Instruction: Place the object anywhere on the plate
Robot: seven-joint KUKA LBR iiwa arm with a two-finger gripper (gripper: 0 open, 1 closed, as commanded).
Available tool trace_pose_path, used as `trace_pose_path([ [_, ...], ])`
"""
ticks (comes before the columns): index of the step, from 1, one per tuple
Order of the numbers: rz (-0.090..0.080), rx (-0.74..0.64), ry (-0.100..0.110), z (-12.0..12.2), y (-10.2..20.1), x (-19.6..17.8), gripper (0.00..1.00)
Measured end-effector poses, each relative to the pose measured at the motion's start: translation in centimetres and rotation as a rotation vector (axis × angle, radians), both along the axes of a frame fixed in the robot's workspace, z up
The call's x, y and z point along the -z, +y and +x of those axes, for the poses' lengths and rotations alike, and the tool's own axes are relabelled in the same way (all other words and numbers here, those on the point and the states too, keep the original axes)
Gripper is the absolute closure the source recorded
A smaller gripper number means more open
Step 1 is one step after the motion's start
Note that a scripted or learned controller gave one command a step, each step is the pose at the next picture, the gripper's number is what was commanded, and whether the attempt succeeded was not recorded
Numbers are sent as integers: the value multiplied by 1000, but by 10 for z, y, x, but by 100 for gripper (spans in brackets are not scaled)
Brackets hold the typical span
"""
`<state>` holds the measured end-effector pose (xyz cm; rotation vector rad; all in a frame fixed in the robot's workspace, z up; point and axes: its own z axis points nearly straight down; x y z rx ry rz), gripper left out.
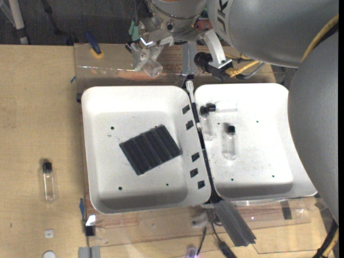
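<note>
You see the gripper (148, 55) above the left bin's (97, 104) far edge (fingers blurred, cannot tell); clear vials (229, 141) lie faintly in the right bin (269, 98).

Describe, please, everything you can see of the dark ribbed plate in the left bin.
The dark ribbed plate is a flat, roughly rectangular slab, black or charcoal, with parallel ridges along its length; it looks like rubber or plastic. It lies flat on the left bin's white floor, near the middle, turned at an angle to the walls. Nothing rests on it.
</note>
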<state>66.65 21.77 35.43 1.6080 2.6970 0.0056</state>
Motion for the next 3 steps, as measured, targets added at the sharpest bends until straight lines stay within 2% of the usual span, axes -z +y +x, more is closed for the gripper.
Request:
trace_pose_path([
  [3, 7, 1, -8, 2, 1, -31, 100],
])
